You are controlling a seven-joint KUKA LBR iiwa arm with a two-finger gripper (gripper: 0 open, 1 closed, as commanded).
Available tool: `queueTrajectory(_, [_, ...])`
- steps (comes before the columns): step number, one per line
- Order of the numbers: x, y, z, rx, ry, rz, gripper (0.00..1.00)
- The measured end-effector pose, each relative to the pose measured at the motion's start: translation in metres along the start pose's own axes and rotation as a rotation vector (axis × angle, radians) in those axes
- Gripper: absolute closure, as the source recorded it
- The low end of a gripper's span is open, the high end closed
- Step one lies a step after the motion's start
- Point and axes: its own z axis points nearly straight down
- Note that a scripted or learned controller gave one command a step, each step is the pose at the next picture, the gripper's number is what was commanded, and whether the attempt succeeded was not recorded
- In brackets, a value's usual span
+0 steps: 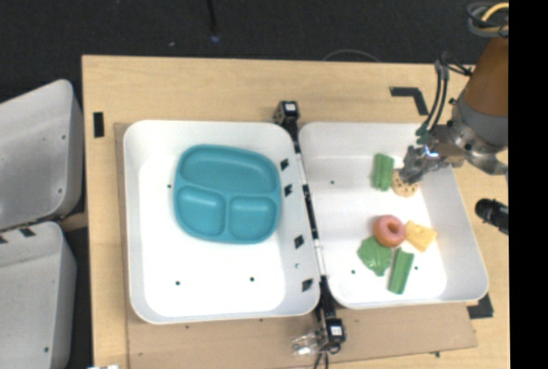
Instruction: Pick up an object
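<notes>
Light wooden bench (pixel 214 89) on dark floor, bearing two shallow white plastic bins side by side, joined along a black-clipped seam. Left bin (pixel 154 273): one teal moulded plastic plate with three compartments (pixel 228 193), lying flat, nearer the far edge and the seam side. Right bin (pixel 342 153): six small toy pieces. Near the far right corner, a green cylindrical block (pixel 382 171), lying roughly upright in the picture; just beside it on the right, a tan perforated cracker-like piece (pixel 405 185). Near the front right corner, a cluster: pink ring-shaped doughnut (pixel 390 229), touching a yellow wedge-shaped block (pixel 419 236) on its right; below the doughnut, a flat green leaf-like piece (pixel 373 256); beside that, a second green cylinder (pixel 401 271), tilted slightly. Grey arm with orange band (pixel 490 85), entering over the right bin's far right rim. Two-finger gripper (pixel 414 169) low over the tan cracker piece, directly above or touching it; contact not discernible; opening of the hand cannot be told from this view.
</notes>
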Motion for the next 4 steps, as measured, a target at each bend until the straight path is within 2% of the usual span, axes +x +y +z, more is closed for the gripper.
queueTrajectory(1, [-0.001,0.001,-0.006,0.005,0.001,-0.001,1.0])
queueTrajectory(3, [0.114,0.007,0.005,0.008,0.003,-0.004,1.0])
queueTrajectory(4, [0.165,0.012,-0.008,0.006,0.004,-0.005,1.0])
